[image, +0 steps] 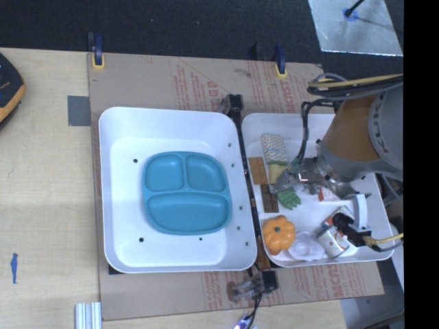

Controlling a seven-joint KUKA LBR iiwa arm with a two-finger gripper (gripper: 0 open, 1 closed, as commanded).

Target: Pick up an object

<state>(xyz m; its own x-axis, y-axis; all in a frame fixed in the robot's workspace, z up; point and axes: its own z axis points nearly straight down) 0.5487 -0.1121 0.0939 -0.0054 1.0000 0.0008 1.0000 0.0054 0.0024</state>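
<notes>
Your arm (357, 132) reaches in from the right, grey with its orange band, and its hand (296, 177) sits low over the right bin (255, 125), near that bin's middle. You cannot tell from this view whether the hand is wide or narrow, and nothing can be seen held in it.

Just below the hand, and slightly toward the left bin (110, 184), lies a small green object (289, 198), close enough that you cannot tell whether the two touch. Above the hand, toward the far edge of the right bin, lies a pale patterned packet (272, 144), with a yellowish piece (277, 171) between it and the hand. To the hand's left, along the wall shared by the bins, you see a brown wooden block (258, 172).

Lower still, beyond the green object, an orange pumpkin (278, 232) rests near the front edge of the right bin. To the right of the pumpkin, lower right of the hand, lie a clear round lid (305, 250) and a small can-like object (332, 240) with dark ends.

Well away on the hand's left, the left bin carries a blue divided plate (186, 192), apart from everything else. Both bins stand on a brown cardboard sheet (171, 81) clamped to the surface (41, 184).
</notes>
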